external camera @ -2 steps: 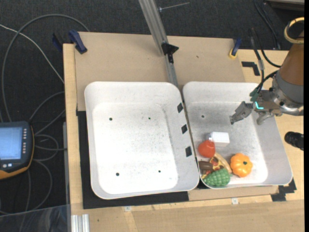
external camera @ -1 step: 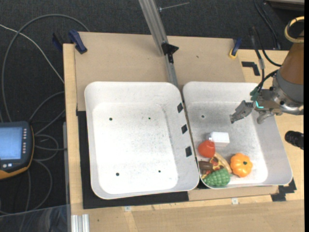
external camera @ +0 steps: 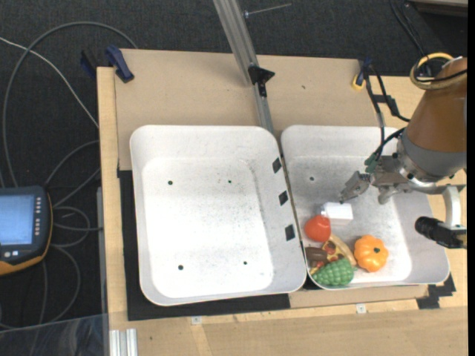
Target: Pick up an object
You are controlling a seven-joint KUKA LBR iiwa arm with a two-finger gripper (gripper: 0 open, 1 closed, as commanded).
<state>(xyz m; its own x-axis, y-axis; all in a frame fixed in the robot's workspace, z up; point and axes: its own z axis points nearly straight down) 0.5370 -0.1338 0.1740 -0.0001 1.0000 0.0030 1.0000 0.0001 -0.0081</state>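
In the right bin [external camera: 326,148], several small objects lie along the near left part. A white block [external camera: 338,212] rests beside a red tomato-like ball [external camera: 318,228]. Closer to the front are an orange pumpkin [external camera: 370,252], a green bumpy piece [external camera: 335,274] and a brown-and-yellow item [external camera: 327,252]. My gripper [external camera: 369,191] hovers just above and right of the white block, open, with nothing between its fingers. One finger [external camera: 354,187] points down-left toward the block.
The left bin [external camera: 200,213] lies beside the right one, with a raised divider edge [external camera: 286,199] between them. A metal pole [external camera: 237,32] slants in from the top. Cables [external camera: 382,99] run along the bench's far right corner.
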